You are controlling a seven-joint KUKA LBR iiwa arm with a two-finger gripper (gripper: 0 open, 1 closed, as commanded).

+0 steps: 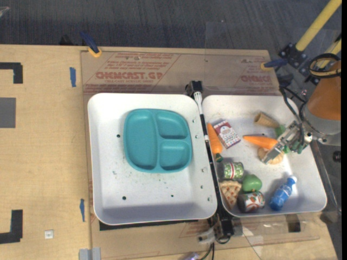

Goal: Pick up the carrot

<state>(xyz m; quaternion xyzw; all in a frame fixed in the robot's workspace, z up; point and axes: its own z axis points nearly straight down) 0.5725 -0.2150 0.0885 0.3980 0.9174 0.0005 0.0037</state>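
Wooden bench, cardboard under two white bins. Right bin: carrot near centre, probably light, stiff, smooth, best pinched mid-body. Gripper at carrot's 3 o'clock, touching its leafy end; grip state unclear. Cans, blue bottle toward 6 o'clock. Left bin: teal plate.

A single fixed camera looked down at a slant from above the bench, framing both white bins side by side from moderate height, with the arm entering from the right.
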